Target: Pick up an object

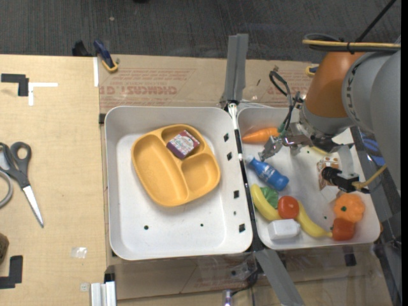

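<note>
Claw: the metal two-finger claw [275, 146] hangs low in the right white bin [366, 231], fingers apart, holding nothing.
Nearest object: the blue plastic bottle [268, 173] lies just below it.
Progress: nothing lifted yet; grasp and raise remain.

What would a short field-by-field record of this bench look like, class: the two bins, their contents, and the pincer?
left bin: yellow divided plate with a small purple packet in one compartment
right bin: carrot, blue bottle, banana, tomato, white block, orange toy
pincer: above the right bin, between carrot and bottle, nothing seen between its fingers
bench, left side: scissors
</note>
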